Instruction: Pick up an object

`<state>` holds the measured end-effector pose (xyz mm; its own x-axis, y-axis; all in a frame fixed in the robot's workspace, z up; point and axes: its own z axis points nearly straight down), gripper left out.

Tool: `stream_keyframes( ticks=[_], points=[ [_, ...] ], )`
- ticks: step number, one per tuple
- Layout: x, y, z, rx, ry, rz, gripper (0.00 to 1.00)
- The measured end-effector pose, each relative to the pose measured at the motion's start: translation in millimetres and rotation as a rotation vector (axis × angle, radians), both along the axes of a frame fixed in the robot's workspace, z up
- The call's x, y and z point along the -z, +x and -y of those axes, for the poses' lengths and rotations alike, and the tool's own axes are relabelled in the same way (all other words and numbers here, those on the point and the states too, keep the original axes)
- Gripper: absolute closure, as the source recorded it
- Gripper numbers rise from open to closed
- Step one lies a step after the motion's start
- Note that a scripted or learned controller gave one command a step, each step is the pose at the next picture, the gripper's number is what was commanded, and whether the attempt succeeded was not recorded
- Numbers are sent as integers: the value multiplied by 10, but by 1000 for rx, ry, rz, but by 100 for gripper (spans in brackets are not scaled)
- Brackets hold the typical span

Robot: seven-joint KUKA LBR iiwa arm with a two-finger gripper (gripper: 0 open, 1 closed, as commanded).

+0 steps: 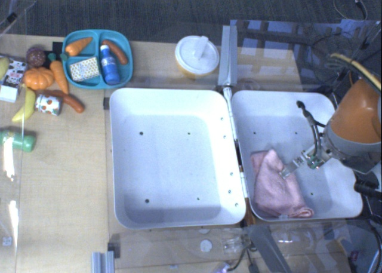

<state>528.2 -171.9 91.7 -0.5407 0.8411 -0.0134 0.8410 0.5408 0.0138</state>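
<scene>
Nearest the camera, in the right bin (pixel 343 209), lies the pink cloth (pixel 276 184): crumpled, bunched along the bin's left wall and down toward its front edge. It's the sole thing in that bin, so prob. the pick target. The pincer (pixel 288 170) sits at the cloth's upper right edge, tips touching or just above the fabric; the view is too small to tell which. Whether it's released or clenched, can't tell; no fabric visibly between the tips, so no grasp to claim.

Handling, as a guess: cloth is light, soft, limp, not fragile, not slippery. It'll drape and sag when lifted, and a flat single layer may slide out. Best bite is on a raised fold or ridge, e.g. the bunched hump near the cloth's middle, w/ tips pressed down into the fabric before closing. An edge grab at the current spot risks pinching just a thin layer.

The left bin (pixel 173 155) sits beside it, walls touching at the middle seam. Farther back on the tabletop (pixel 65 176): a white lidded cup (pixel 197 55) behind the bins, and a teal divided plate (pixel 97 58) w/ toy food at far left. Loose toys are beside it, incl. a small pumpkin (pixel 37 78) and a banana (pixel 25 106).
</scene>
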Motion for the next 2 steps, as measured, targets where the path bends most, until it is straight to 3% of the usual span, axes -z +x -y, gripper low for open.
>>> stream_keyframes(
  ticks=[1, 2],
  points=[
    [-127, 33, -13, -1, 0, 8, 100],
    [-749, 567, -839, 153, 6, -13, 100]
  ],
)
